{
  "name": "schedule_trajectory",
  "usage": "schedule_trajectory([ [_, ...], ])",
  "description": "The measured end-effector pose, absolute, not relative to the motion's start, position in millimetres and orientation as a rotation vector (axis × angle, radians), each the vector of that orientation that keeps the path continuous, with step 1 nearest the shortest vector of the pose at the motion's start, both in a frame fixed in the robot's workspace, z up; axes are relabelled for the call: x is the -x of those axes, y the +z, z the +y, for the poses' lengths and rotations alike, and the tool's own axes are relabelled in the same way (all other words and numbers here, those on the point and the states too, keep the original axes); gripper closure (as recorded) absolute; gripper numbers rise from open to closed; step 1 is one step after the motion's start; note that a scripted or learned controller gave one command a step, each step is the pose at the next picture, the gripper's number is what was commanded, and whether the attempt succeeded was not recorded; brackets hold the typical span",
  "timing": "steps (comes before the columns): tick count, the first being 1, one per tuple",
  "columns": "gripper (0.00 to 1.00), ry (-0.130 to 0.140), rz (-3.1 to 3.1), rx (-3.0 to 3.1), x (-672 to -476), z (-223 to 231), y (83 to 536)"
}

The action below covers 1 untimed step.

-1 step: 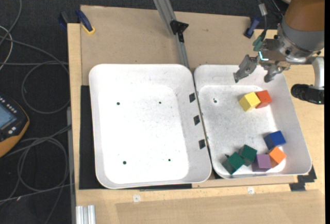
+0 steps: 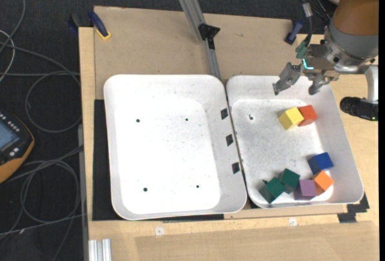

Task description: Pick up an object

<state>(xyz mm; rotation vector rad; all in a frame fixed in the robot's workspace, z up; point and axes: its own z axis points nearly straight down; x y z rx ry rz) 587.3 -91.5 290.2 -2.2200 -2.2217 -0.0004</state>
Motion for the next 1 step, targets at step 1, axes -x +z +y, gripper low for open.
schedule_trajectory([
  [1,0.00,0.005,-2.218,2.218,-588.4,-88.7,247.6],
])
